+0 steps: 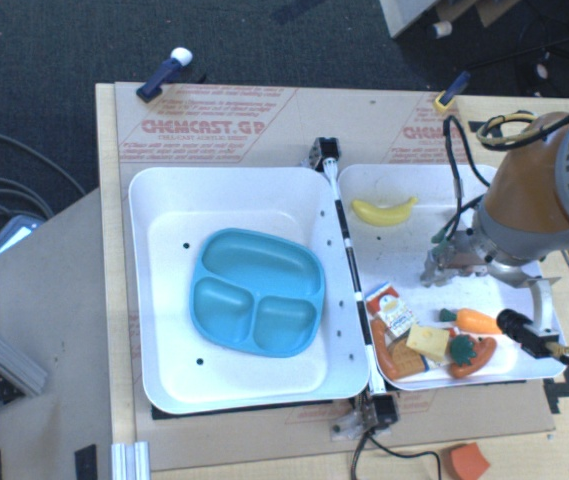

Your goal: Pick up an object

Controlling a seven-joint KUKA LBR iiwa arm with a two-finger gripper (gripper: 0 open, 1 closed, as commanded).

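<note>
At the near edge of the right white bin (524, 373) sits a small pile of toy food: a red and white carton (392, 311), a yellow cheese wedge (427, 342), an orange carrot (477, 320) and a red piece with a green top (467, 353). The left white bin (154, 298) holds a blue plastic tray with three sections (257, 291). Farther back in the right bin, the grey gripper (451, 263) hangs low over the bare floor. I cannot tell how wide it is or if it has anything. A yellow toy banana (383, 210) lies near the far wall, left of the gripper.
</note>
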